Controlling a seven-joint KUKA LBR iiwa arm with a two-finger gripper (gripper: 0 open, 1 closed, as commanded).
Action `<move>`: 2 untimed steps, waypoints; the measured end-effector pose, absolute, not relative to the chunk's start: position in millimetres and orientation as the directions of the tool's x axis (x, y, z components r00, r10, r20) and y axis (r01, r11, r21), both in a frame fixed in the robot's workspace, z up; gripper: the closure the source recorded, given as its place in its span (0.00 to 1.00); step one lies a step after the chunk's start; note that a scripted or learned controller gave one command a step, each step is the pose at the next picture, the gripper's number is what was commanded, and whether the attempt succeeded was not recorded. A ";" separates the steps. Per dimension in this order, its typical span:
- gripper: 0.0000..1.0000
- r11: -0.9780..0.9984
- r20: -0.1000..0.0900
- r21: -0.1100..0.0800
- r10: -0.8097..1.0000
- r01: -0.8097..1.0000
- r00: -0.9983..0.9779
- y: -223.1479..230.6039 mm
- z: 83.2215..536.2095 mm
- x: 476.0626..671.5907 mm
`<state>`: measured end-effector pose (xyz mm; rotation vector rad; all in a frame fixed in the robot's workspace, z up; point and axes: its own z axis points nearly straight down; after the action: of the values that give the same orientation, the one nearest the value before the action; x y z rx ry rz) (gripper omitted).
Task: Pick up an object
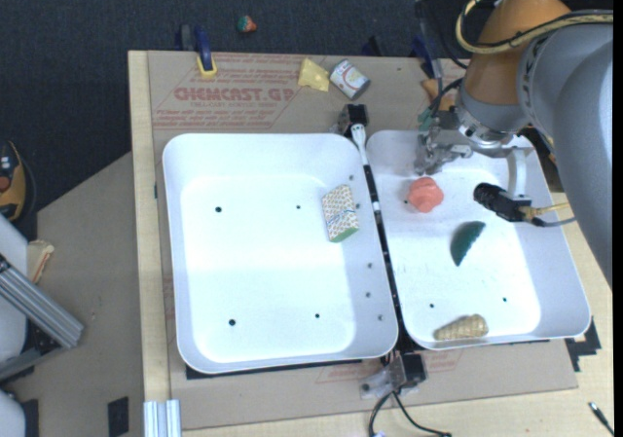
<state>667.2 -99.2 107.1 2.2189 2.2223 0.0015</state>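
One gripper (428,159) hangs over the far corner of the right bin (545,313), pointing down from the grey arm (574,85) that comes in from the right, its orange band (511,31) just above the wrist. How far the gripper is open cannot be told from this angle, and nothing can be seen held in it. Just in front of the gripper and slightly below it in the view lies a red lump (424,196) on the bin floor, close to but apparently not touching the tip. Farther toward the near side of the same bin lies a dark green piece (466,240), and near the front rim a tan ridged piece (460,329). A black fitting (501,201) sticks out beside the wrist over the bin. Across the divider, the left bin (195,318) holds a patterned pouch (340,212) close to its right wall. Behind the bins, on the worktop (156,85), sit a yellow scrap (313,75) and a small white box (349,79), side by side.
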 end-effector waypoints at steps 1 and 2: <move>1.00 0.000 0.000 -0.004 1.000 1.000 0.000 -100.8 83.6 665.9; 1.00 0.006 0.001 0.012 1.000 1.000 -0.006 -38.8 192.7 668.9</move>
<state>668.9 -38.8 192.7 2.2088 2.2229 0.0135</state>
